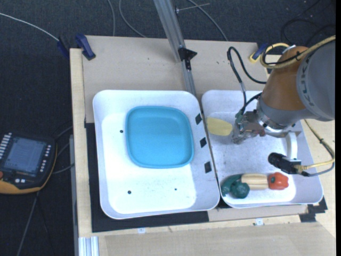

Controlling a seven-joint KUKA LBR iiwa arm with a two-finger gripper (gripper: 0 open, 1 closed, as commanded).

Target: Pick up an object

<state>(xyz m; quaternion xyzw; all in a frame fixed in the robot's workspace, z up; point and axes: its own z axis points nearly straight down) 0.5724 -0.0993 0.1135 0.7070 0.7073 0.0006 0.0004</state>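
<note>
Landmark for everything below: the shallow white right-hand bin (234, 159), speckled with dark flecks on its floor.

Over the upper middle of that bin: the two-finger gripper (242, 130), hanging from the grey arm with the orange band (287, 89), which reaches in across the bin's right wall. Open or closed, cannot tell from this slant (dark metal against a dark wrist).

Just left of the gripper, near the bin's left wall: a pale yellow, flat, rounded piece (218, 126). Seems to touch the gripper's tip at its right edge, though contact is hard to confirm. Lies flat on the bin floor.

Along the bin's near wall, three more things in a row: a dark green rounded lump (235, 188) toward the near-left corner, a tan cylinder (256, 181) lying on its side just beside it, then a red tomato-like ball (278, 181) at the cylinder's other end. All well apart from the gripper.

Directly left of the bin, wall against wall: the second white bin (109, 159), holding a light blue square plastic plate with rounded corners (160, 136).

Beyond the bin's far-left corner: a slanted grey metal pole (169, 17), rising over the wooden bench (133, 52).

Far left of the bin, off the bench: a handheld control pendant with a screen (24, 159).
</note>
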